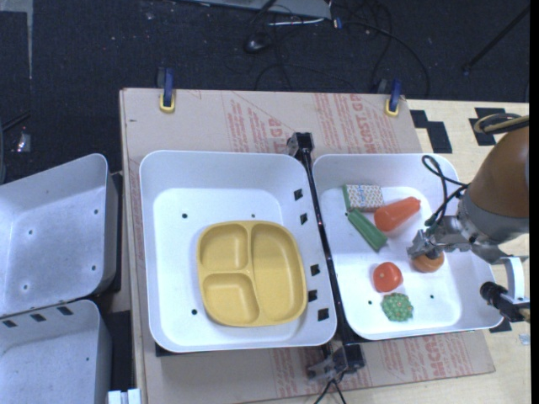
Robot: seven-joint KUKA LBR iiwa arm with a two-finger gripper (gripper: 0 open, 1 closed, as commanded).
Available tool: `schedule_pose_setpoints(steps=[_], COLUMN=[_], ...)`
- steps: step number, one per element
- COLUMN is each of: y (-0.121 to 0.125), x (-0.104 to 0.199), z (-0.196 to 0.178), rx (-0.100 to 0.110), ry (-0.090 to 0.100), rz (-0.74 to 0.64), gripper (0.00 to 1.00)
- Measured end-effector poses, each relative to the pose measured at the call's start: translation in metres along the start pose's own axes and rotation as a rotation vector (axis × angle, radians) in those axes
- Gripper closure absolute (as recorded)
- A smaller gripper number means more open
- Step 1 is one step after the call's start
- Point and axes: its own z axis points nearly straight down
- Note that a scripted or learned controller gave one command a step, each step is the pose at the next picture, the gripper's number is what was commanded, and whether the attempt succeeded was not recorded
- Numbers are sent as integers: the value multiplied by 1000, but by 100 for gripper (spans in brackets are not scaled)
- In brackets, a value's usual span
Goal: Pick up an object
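Gripper (425, 251) reaches in from mid-right, low over a small orange object (429, 263) in the right bin (446, 314); how far its jaws part cannot be told. Left bin (168, 225) holds a yellow divided tray (251, 273).

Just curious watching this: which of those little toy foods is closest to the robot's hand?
The small orange ball at the right bin's right side. The hand sits right over it, while the red tomato, carrot and green broccoli lie farther left.

In the right bin you see a carrot (397, 213), a green stick (367, 230), a patterned block (364, 196), a tomato (386, 276), a broccoli floret (397, 307) and a small orange piece (428, 262).
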Motion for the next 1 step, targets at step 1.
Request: schedule_pose_setpoints(steps=[1], y=[12], x=[3], z=[-51], rx=[17], ry=[14], rz=[-6], gripper=[100])
